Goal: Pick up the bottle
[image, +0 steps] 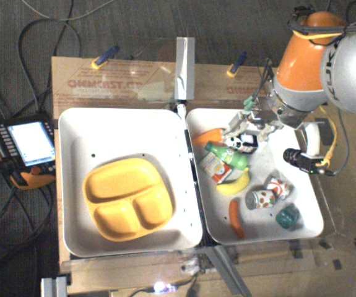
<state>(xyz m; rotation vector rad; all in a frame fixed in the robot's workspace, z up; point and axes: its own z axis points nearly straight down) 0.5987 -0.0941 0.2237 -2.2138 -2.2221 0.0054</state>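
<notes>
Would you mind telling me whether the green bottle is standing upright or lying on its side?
Lying on its side. The green bottle rests lengthwise in the right bin, atop the carton and banana.

You see a green bottle [228, 154], a yellow banana [237, 184], an orange carrot [236, 219], a teal cup [287, 216] and a red-and-white patterned can [261, 198] in the white right bin [301, 228]; a yellow tray [128, 198] fills the white left bin [72, 135].

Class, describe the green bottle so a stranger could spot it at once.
Look in the right-hand white bin, near its upper left, just below the arm's gripper. The green plastic bottle lies on its side above the yellow banana, the only long green thing there.
</notes>
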